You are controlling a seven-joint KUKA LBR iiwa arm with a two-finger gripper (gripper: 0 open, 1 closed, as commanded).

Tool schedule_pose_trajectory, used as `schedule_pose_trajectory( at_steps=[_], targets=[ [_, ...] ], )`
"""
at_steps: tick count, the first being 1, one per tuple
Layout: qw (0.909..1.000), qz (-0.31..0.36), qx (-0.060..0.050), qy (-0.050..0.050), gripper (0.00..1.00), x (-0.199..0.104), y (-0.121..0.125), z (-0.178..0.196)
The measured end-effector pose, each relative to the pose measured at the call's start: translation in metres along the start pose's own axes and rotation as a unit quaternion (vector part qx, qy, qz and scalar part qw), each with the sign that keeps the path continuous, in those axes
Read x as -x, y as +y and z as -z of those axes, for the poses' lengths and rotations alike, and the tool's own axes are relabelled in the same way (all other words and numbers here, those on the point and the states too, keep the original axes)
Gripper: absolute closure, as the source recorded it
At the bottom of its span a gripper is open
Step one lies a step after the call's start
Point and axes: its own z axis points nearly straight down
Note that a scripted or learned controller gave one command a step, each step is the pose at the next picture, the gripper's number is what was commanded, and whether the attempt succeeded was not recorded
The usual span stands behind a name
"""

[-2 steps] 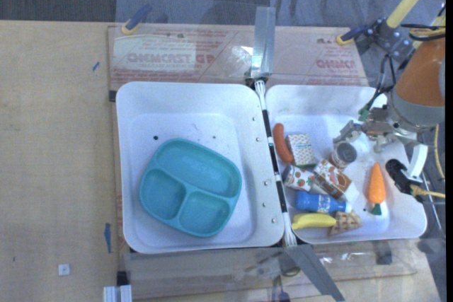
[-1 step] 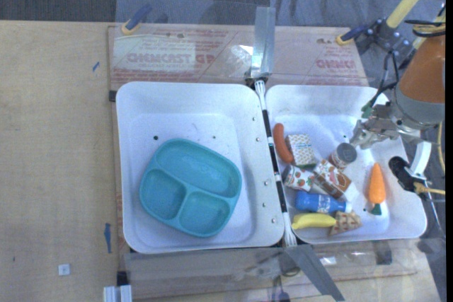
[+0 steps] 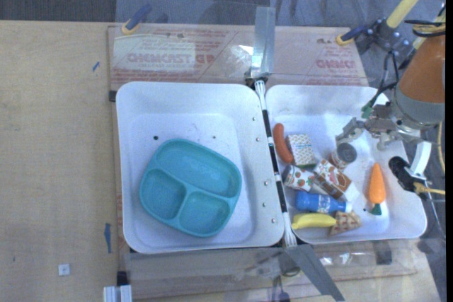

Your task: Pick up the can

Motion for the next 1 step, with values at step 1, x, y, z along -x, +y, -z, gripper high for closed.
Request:
schedule_pose_trajectory(
  at_steps=[1],
  targets=[
    [1.0000, 0.005, -0.002, 0.004, 0.00, -0.0012, 0.0047, -0.0200]
  ],
)
